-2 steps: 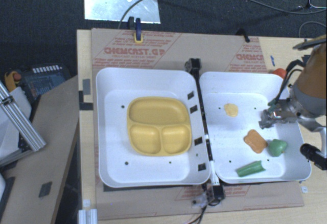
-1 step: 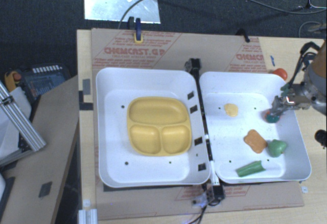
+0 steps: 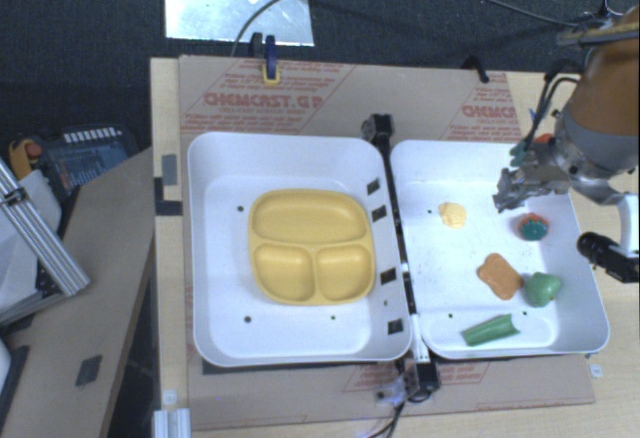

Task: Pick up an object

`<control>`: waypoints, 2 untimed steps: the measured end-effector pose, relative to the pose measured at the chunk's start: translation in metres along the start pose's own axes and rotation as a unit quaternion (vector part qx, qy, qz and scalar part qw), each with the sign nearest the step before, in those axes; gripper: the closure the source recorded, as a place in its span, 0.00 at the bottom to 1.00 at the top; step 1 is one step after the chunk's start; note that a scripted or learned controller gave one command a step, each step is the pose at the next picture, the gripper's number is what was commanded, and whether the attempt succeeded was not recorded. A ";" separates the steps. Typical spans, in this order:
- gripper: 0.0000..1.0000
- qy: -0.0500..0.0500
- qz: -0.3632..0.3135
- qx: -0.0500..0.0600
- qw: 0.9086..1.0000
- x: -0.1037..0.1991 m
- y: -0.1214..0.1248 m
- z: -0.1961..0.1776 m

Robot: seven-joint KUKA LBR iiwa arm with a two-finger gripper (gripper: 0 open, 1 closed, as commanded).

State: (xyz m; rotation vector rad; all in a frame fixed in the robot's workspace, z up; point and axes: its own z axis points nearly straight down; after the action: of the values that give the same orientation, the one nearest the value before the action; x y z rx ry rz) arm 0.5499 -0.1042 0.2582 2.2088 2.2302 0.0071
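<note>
In the right bin (image 3: 430, 326) lie a small pale yellow piece (image 3: 453, 215), an orange piece (image 3: 498, 276), a round red and teal piece (image 3: 533, 226), a green rounded piece (image 3: 541, 288) and a long green piece (image 3: 489, 329). My gripper (image 3: 512, 192) hangs over the right bin's far right part, just left of and above the red and teal piece. Nothing shows between its tips. The arm with its orange band (image 3: 608, 96) comes in from the right.
The left bin (image 3: 215, 326) holds a yellow three-compartment tray (image 3: 305, 244). A black divider (image 3: 388, 216) runs between the bins. A black part (image 3: 605, 256) sticks in at the right edge. Cables run across the back of the bench.
</note>
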 end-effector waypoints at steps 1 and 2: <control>1.00 0.000 0.000 0.001 1.000 0.057 0.013 0.008; 1.00 0.000 0.000 0.002 1.000 0.106 0.028 0.022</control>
State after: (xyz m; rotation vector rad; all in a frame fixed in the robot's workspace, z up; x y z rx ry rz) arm 0.5770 0.0022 0.2367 2.2106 2.2323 0.0039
